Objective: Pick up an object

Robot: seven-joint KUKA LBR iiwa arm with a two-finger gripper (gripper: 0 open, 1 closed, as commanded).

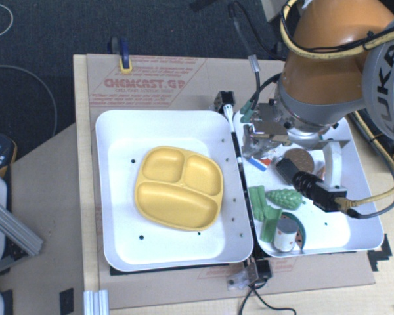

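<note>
Positioned low over the far left part of the right bin (364,238), the end effector (259,140) is seen beneath the grey and orange wrist; its state cannot be told, and nothing is seen held. In the camera view, the candidate objects are clustered in that bin: a green knobbly toy (284,197), a green piece (257,202) against the dividing wall, a small can (285,233) nearer, and a brown disc (301,158). A yellow divided plate (178,187) is lying in the left bin (111,176). The approach step is judged to be in hand; a descent onto one object and a closing would be called for next.
</note>
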